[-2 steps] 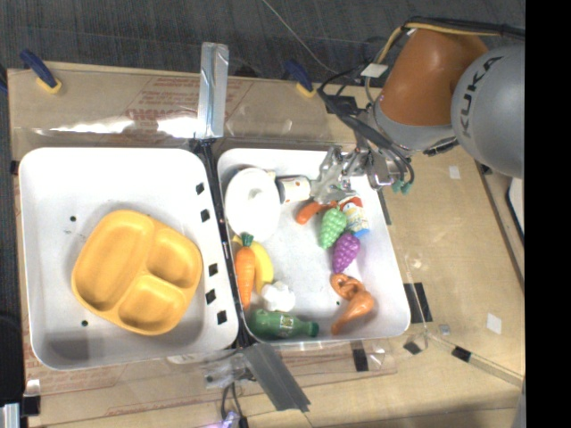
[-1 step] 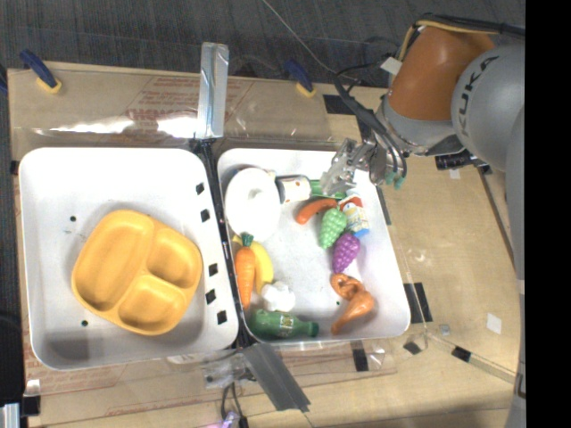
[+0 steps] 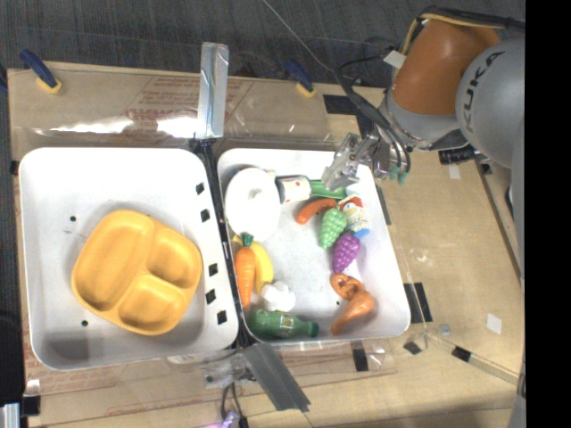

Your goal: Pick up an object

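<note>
Claw fingers, their spread impossible to judge, hung over the right bin's far edge, just above an orange sausage and green grapes. A yellow divided plate sat in the left bin.

On my screen the smooth grey KUKA arm has a rounded casing with dark lettering on the shell and a broad glossy orange band above the wrist. Black cables run along it. Its small metallic gripper looks silvery with a greenish fitting beside it.
</note>
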Available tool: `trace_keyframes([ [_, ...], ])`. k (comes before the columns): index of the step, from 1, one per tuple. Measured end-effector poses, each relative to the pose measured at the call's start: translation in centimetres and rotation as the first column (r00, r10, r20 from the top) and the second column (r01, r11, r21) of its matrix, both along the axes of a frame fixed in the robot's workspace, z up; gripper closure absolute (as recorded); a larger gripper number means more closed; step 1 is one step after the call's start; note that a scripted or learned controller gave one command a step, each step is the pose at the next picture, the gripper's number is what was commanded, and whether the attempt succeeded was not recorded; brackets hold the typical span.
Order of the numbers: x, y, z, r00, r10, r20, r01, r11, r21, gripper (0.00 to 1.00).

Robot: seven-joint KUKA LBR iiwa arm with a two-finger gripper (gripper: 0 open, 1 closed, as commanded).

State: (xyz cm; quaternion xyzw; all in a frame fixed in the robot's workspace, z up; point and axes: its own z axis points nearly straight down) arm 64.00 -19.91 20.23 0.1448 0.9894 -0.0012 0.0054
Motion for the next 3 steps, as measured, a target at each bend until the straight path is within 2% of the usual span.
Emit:
trace_keyframes([
  [1, -1.1, 3.9, 0.5, 1.0, -0.03, -0.009, 0.03, 1.0, 0.004, 1.0],
  [2, -0.8, 6.3, 6.0, 0.972, -0.234, -0.005, 0.234, 0.972, 0.003, 1.0],
  [3, -0.3, 1.9, 7.5, 1.0, -0.016, -0.006, 0.016, 1.0, 0.002, 1.0],
])
